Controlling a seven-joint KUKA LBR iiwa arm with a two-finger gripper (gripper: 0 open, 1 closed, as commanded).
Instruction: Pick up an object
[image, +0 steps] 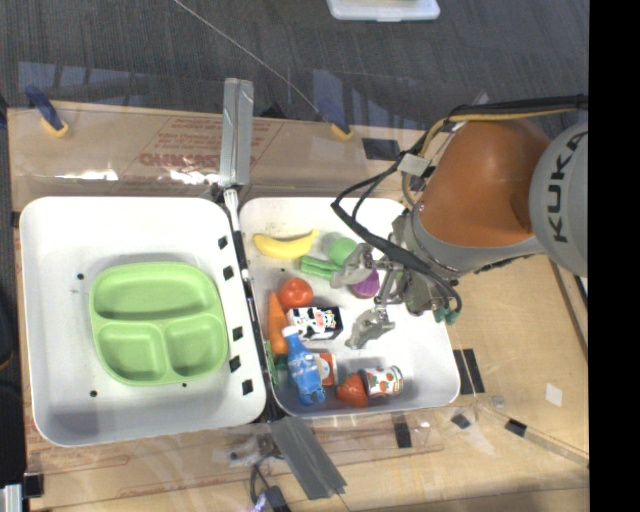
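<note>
**Two bins, arm positioned over the right one**

Two shallow white bins sit side by side. The left bin (50, 300) holds a green divided tray (157, 322). The right bin (435, 365) holds the loose objects. The arm (490, 190) reaches in from the right, and its gripper (372, 325) hangs above the bin floor; its finger state cannot be determined. A yellow banana (284, 243) lies near the far wall. A blue bottle (302, 372) lies near the front wall. A black-and-white carton (316, 322) lies just left of the gripper. A small can (384, 381) lies below it.
</note>
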